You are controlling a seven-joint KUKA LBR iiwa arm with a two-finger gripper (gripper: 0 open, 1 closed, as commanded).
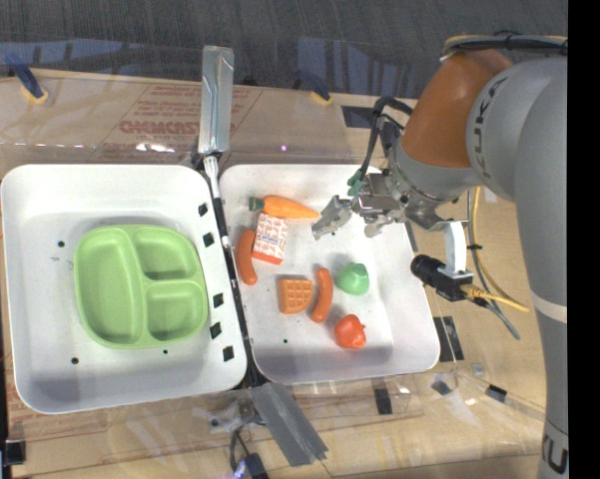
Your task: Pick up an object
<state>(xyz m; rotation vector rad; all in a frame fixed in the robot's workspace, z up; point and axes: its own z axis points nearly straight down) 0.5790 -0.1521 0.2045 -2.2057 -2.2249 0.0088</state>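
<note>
Camera view, looking down at a slant, has the arm reaching in from the right with its gripper (347,218) hanging over the upper middle of the right bin (409,342). Two grey fingers (329,218) stand spread apart with nothing between them, so the gripper is open and carries no object. Any toy in this bin could serve as the object to pick up. A carrot (288,207) lies along the far wall, just left of the fingers, and a small printed carton (271,238) sits below it, beside a sausage (246,256) near the divider. Toward the middle lie a waffle (295,293) and a second sausage (322,293), nearly touching, with a green pepper (353,278) just right of them and a red tomato (349,331) closer to the near wall. The left bin (20,267) holds a green divided plate (140,285). A good try would likely favour the pepper or the tomato, since each stands somewhat apart; the fingers should straddle the chosen piece squarely and descend fully before closing, because round toys may well roll away from a glancing touch.
</note>
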